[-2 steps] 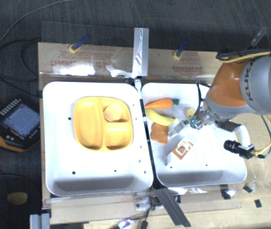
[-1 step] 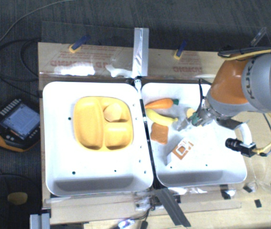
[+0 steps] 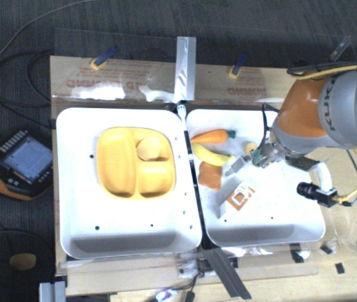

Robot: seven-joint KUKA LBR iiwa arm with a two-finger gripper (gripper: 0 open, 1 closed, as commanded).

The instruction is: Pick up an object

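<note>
Camera view: fingers (image 3: 236, 165), state unclear, hover just beside the banana (image 3: 211, 155).

Yellow tray (image 3: 120, 168), orange carrot (image 3: 211, 136) (green tip), yellow banana (image 3: 211, 156)

My arm (image 3: 320, 115) reaches in from the right, orange band up. Its gripper (image 3: 240, 163) points left, tilted low.

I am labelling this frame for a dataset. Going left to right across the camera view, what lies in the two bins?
Yellow divided tray → round beige ball in it → orange chunk → small orange-and-white box → gripper reaching in from the right.
</note>
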